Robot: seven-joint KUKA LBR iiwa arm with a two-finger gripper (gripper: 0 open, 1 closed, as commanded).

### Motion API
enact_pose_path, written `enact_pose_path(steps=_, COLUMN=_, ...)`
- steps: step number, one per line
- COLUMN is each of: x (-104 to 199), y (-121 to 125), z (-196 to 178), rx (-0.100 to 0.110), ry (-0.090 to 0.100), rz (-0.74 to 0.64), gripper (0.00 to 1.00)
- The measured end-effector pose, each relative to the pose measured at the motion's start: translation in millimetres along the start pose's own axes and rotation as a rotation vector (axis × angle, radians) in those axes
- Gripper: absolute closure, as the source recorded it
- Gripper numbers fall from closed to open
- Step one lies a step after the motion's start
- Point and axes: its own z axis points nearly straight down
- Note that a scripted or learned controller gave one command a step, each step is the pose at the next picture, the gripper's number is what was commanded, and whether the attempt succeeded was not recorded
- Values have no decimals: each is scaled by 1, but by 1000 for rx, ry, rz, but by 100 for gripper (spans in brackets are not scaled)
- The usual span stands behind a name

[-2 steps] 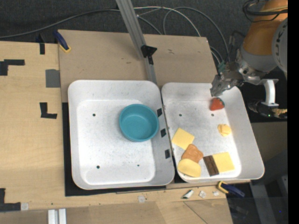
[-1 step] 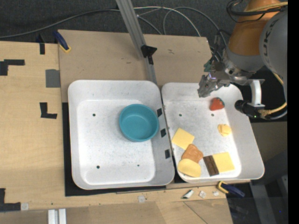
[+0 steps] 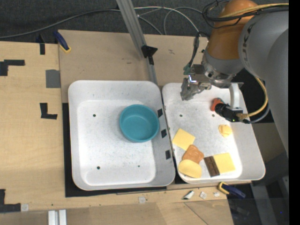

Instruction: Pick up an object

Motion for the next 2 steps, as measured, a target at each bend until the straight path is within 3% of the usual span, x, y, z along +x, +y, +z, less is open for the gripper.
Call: enact_pose_path(steps=2, x=125, y=-3, z=0, rx=-1, ry=1, rz=-1, gripper=100)
